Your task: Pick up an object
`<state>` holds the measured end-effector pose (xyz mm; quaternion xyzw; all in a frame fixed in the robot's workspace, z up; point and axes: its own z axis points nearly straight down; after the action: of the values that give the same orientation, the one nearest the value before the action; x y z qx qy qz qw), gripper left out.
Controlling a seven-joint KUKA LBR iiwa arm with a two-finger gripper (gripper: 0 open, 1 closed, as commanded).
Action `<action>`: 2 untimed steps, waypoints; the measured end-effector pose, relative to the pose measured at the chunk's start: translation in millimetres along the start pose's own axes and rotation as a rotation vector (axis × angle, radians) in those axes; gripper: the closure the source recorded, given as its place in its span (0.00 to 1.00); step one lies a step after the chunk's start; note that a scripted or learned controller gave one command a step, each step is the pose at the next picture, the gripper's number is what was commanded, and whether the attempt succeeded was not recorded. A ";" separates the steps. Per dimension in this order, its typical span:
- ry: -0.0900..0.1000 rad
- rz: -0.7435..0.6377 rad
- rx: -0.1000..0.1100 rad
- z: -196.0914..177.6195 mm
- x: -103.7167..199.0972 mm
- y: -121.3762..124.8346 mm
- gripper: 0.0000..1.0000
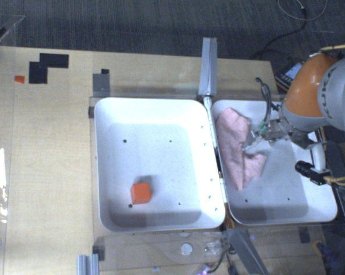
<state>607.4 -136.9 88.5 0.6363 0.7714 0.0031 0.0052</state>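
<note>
1. This is a robotics lab or test cell, not a home.
2. A pale wooden bench (46, 153) bears two white bins (155, 113) set side by side, with a grey metal rail (207, 67) standing between them.
3. Black tape marks (45, 66) and a small orange square (19, 79) lie on the bench left of the bins.
4. Dark office carpet (132, 10) runs behind the bench, with a thin cable (301, 4) looped on it.
5. A grey and orange arm (321, 90) reaches over the right bin.
</note>
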 end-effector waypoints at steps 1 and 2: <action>-0.001 -0.132 -0.002 -1.8 0.8 -49.5 0.00; 0.001 -0.315 -0.001 -0.9 25.1 -0.7 0.00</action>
<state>601.9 -112.4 89.3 0.5072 0.8618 0.0029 0.0054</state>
